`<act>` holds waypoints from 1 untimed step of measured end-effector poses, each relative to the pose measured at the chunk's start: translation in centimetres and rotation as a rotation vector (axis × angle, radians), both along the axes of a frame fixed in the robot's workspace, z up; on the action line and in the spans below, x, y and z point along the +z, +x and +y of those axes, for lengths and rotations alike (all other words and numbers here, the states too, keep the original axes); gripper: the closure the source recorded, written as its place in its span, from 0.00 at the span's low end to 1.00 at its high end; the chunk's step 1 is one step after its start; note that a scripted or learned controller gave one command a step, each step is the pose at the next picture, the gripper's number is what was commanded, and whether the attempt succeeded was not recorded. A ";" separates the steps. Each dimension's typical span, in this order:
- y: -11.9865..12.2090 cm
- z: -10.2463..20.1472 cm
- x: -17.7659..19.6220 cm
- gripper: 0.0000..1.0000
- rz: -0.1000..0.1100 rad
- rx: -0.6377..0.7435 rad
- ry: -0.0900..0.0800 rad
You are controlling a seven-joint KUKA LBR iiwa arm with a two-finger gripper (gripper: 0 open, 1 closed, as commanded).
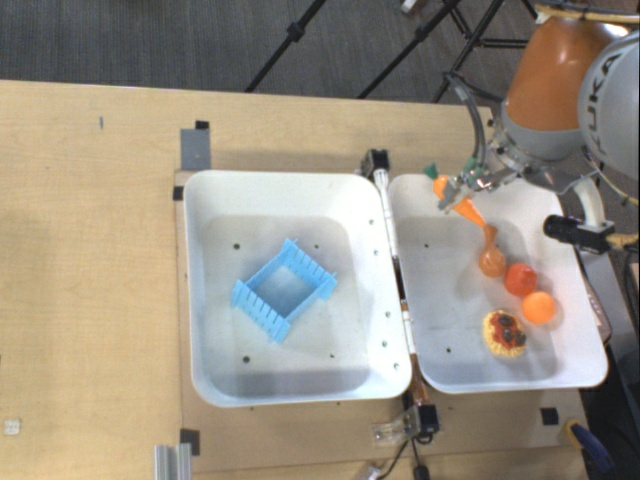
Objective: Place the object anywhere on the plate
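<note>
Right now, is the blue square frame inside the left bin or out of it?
Inside: the blue frame lies flat on the left bin's floor.

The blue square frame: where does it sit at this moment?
In the camera view, the blue square frame lies flat near the middle of the left bin, well apart from the food pieces in the right bin.

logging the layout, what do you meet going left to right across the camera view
Blue square frame in the left bin → gripper with an orange piece at it → yellow pastry toy → orange ball.
</note>
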State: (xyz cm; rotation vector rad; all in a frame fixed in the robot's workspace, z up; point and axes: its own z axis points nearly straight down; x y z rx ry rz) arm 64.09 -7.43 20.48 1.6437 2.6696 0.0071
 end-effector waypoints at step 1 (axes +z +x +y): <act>-2.4 9.1 -1.4 1.00 0.003 0.079 0.000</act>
